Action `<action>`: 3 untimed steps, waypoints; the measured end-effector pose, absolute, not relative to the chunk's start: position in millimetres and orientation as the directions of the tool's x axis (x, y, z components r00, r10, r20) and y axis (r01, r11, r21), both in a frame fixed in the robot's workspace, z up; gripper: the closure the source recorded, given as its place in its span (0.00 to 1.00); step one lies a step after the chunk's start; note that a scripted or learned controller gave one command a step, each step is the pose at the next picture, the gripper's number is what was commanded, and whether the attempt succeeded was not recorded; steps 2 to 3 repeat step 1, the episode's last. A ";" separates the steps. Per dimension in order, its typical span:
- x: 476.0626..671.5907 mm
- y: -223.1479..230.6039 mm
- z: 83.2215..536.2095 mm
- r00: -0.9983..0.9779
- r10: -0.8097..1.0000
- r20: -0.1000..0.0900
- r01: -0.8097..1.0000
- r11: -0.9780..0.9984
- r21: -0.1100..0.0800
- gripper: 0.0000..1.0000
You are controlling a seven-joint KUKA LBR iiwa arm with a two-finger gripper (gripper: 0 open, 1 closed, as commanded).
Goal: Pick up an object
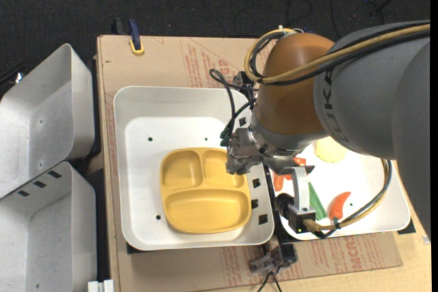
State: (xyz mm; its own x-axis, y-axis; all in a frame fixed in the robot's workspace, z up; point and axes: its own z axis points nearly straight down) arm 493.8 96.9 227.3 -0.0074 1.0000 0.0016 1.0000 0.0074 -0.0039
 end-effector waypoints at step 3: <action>495.0 93.6 227.8 0.000 1.000 0.000 1.000 0.000 -0.002 0.00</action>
